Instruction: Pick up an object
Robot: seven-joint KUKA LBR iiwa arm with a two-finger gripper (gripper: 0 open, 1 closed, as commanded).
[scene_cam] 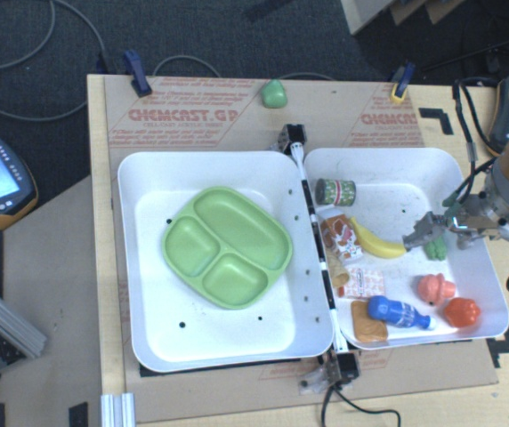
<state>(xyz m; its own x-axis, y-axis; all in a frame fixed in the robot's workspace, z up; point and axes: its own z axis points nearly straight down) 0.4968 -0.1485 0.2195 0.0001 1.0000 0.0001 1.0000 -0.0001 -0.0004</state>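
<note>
My gripper (pixel 424 230) hangs over the right bin (pixel 388 163), reaching in from the right, open with nothing between its fingers. A small green object (pixel 436 249) lies just below and right of it. The yellow banana (pixel 375 242) lies just to its left. Further items in this bin are a green can (pixel 335 191), a snack packet (pixel 341 238), a white-and-red packet (pixel 361 282), a blue bottle (pixel 398 312), a brown item (pixel 369 325), a pink object (pixel 435 287) and a red tomato-like ball (pixel 462 310).
The left bin (pixel 148 327) holds a green divided plate (pixel 228 246). A green ball (pixel 274 93) sits on the bench behind the bins. Blue clamps (pixel 135 71) grip the bench's far edge. A black clip (pixel 293 137) joins the bins.
</note>
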